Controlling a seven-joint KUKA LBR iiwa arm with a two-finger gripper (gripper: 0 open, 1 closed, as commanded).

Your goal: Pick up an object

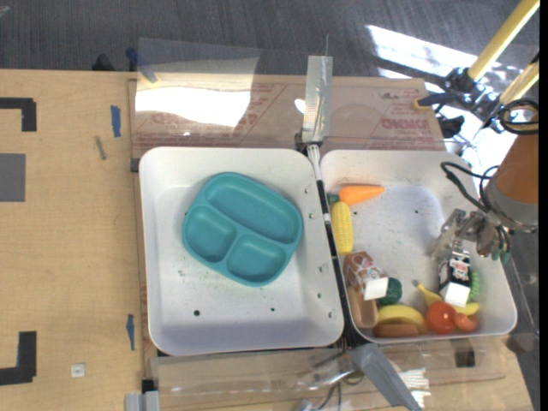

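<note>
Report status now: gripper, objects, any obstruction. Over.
Gripper low in right bin, over the toy food heap; finger state unclear. Tomato, banana, corn, carrot all lying in the bin. Teal plate in left bin.

A teal plastic divided plate with three compartments [243,228] lies in the left shallow white bin [163,315]. In the right white bin [402,165], an orange toy carrot [360,193] and a yellow corn cob [342,227] sit by the dividing wall. Toy food clusters along the near edge: a red tomato [441,316], a yellow banana [401,315], and a brown-and-white packet [368,274]. The gripper [457,268] hangs over the right side of this bin, just above that cluster, on the tan bench [60,255].
</note>
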